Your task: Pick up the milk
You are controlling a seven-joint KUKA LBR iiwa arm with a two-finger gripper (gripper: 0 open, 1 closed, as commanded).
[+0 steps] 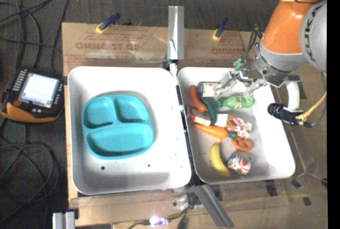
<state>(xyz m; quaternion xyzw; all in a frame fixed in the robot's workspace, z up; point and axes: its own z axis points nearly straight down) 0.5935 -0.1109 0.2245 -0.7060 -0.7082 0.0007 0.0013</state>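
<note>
the arm reaches in from the right and the gripper hangs low over the back of the right bin, right among the toys. whether it is spread or pressed together i cannot tell from up here, and nothing reads as caught in it, so call this the approach, with the grasp not yet made. now, the milk: my best guess is the small patterned carton lying mid-bin, just beside the carrot, though the print is too small to read; the crumpled red and white packet near the front wall is the other candidate. either way the target sits nearer the front than the gripper. the next move, as i judge it, calls for a lift clear of the green bottle and the sausage, a short shift toward the front, then a straight drop. room is tight: the carrot touches or nearly touches the carton on one side, the orange ring crowds it from the front, and the banana lies just beyond. the open floor is along the right wall. the left bin, with its blue tray, is well apart from the action.
</note>
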